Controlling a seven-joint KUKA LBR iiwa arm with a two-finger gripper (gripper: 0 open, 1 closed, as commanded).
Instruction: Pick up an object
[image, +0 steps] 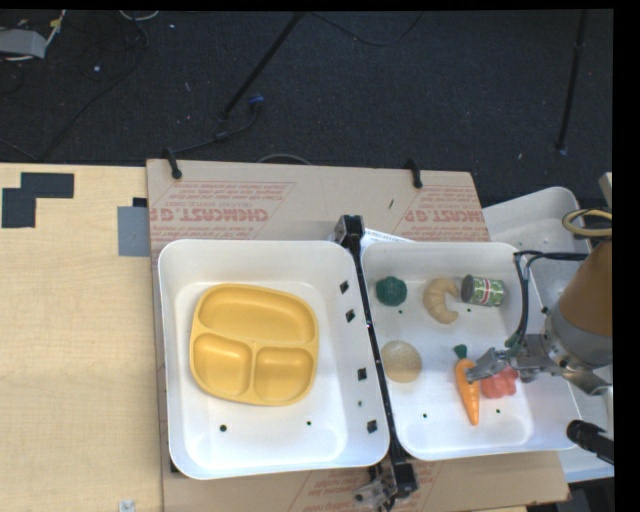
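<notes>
One red object sits gripped in the pincer, touching the carrot.

Two white bins sit side by side on the bench. The left bin holds a yellow divided plate. The right bin holds a dark green ball, a tan croissant, a small can on its side, a pale round disc, a toy carrot and a red piece just beside the carrot. The gripper reaches in from the right, low over the red piece, its tips touching it.
</notes>
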